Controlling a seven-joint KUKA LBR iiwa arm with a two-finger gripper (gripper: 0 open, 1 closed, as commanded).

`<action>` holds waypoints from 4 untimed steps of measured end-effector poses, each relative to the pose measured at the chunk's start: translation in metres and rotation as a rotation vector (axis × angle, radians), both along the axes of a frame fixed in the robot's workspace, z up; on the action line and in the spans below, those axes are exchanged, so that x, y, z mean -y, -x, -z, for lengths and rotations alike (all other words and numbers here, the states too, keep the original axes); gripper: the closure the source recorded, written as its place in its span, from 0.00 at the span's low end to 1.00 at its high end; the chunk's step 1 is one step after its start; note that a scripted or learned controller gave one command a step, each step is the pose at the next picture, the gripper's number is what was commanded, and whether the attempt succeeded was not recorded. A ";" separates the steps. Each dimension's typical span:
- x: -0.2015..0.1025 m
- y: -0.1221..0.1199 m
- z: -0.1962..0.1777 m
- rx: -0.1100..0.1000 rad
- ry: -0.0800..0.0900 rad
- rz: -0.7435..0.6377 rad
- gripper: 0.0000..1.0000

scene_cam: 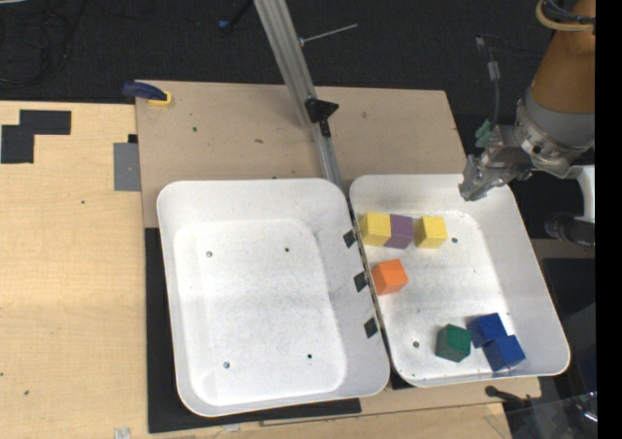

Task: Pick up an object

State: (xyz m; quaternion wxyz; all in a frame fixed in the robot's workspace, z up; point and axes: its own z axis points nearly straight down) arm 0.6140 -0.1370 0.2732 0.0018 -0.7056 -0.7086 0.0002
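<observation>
White bins (258,398) are set side by side on the bench (68,262). Blocks are seen in the right bin: yellow (375,228), purple (400,230) and yellow (431,231) in a row, orange (390,276) at 6 o'clock of them, green (452,342) and blue (496,340) lower. The hand (476,185) is poised at that bin's 1 o'clock corner; its state cannot be told.

The arm (569,58) runs off the frame's right edge, its base unseen. The gripper (473,186) is too small and dark to read its state.
</observation>
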 end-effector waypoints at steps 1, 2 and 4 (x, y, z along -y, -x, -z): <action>-0.045 0.006 0.017 -0.002 0.000 0.000 1.00; -0.095 0.021 0.034 -0.003 0.000 0.000 1.00; -0.203 0.038 0.032 -0.002 0.000 -0.001 1.00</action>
